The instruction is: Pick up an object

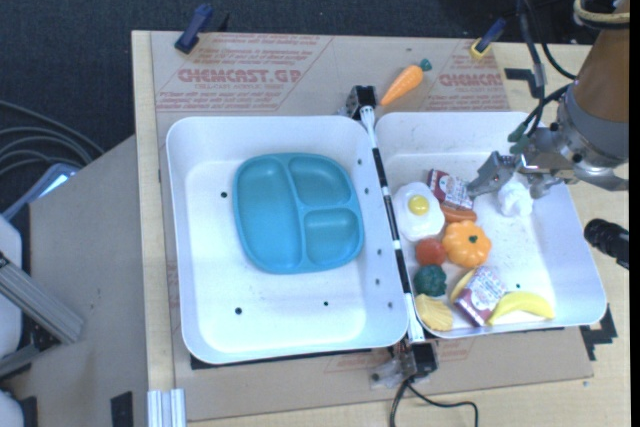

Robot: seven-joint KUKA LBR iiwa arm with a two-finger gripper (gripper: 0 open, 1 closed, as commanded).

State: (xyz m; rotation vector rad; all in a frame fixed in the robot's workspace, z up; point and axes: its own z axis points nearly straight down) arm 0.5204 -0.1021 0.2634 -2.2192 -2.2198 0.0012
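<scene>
Toy foods lie in a cluster in the right bin point(560, 245): a fried egg point(418, 205), a red packet point(447, 185), a sausage point(459, 213), a red tomato point(430, 251), an orange pumpkin point(466, 243), a green piece point(431, 279), a banana point(521, 307) and a wrapped snack point(485, 293). My gripper point(510, 183) hangs over the upper part of this bin, just right of the red packet. A small white object point(516, 201) sits directly under it. Whether that object is held is unclear.
A blue divided plate point(298, 212) lies in the left bin point(200, 245). A toy carrot point(402, 85) rests on the bench behind the bins. A yellow ridged piece point(435, 314) lies at the right bin's front left corner. The right bin's right side is bare.
</scene>
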